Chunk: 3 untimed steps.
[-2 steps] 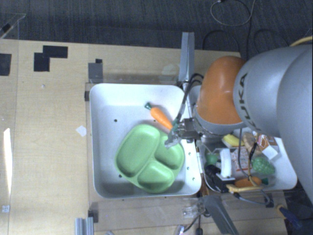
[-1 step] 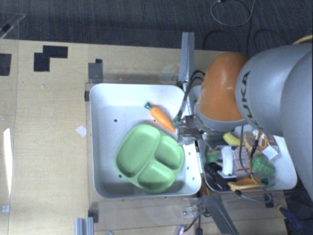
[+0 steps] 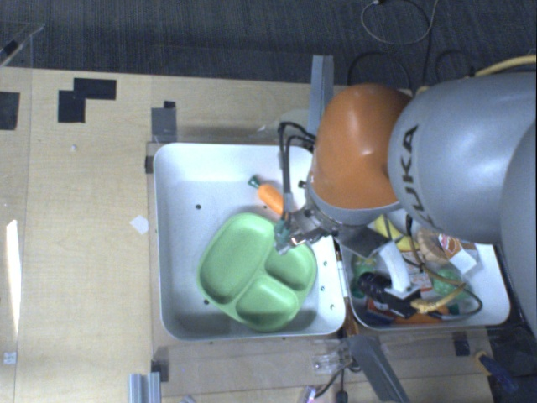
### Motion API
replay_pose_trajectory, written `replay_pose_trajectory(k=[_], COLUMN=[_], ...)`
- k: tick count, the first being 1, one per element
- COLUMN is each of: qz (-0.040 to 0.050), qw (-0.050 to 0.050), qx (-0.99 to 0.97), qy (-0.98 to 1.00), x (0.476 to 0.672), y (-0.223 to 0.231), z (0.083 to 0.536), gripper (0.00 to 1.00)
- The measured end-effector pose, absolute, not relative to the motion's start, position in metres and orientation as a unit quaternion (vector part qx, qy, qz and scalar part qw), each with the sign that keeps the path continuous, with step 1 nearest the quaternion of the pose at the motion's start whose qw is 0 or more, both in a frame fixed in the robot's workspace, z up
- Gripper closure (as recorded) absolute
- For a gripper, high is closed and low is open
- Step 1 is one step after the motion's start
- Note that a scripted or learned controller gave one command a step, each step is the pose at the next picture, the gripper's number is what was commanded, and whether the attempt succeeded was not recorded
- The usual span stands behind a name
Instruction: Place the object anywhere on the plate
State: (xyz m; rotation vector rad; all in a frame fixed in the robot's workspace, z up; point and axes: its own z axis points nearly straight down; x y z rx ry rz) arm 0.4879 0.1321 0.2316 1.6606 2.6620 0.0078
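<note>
One toy carrot (image 3: 270, 196), orange with a green tip, is what we take to be the task's object. It lies on the floor of the left bin (image 3: 180, 225), just beside the upper right rim of the green plate (image 3: 243, 263) and not on it. The gripper (image 3: 289, 235) hangs just below the carrot, over the plate's right edge. The wrist hides its working end, so we cannot tell whether it is open or closed, and we see nothing held in it.

We judge the step in hand to be the pick, since the carrot is off the plate. To do it well, we would centre the gripper over the thick middle of the carrot and turn the wrist so the grip closes across its narrow width, not along its length. We would come straight down, keeping clear of the plate's raised rim, which sits close enough to catch one side. The carry is short, and a low release into the nearest compartment should stop the carrot rolling off.

Counting, we find one carrot, one plate with three compartments, two white bins and one arm (image 3: 470, 166) with one orange band (image 3: 357, 145). The right bin (image 3: 495, 305) holds a heap of mixed items, too tangled and too hidden by the arm for us to count.
</note>
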Motion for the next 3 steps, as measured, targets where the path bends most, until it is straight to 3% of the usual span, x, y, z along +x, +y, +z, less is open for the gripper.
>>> replay_pose_trajectory(k=[1, 2, 3], qz=[0.0019, 0.0022, 0.0020], qw=[0.002, 0.002, 0.001], qx=[0.580, 0.563, 0.464], qy=[0.815, 0.826, 0.886], x=[0.488, 0.536, 0.539], y=[0.073, 0.133, 0.222], z=[0.193, 0.239, 0.200], gripper=[1.00, 1.00, 1.00])
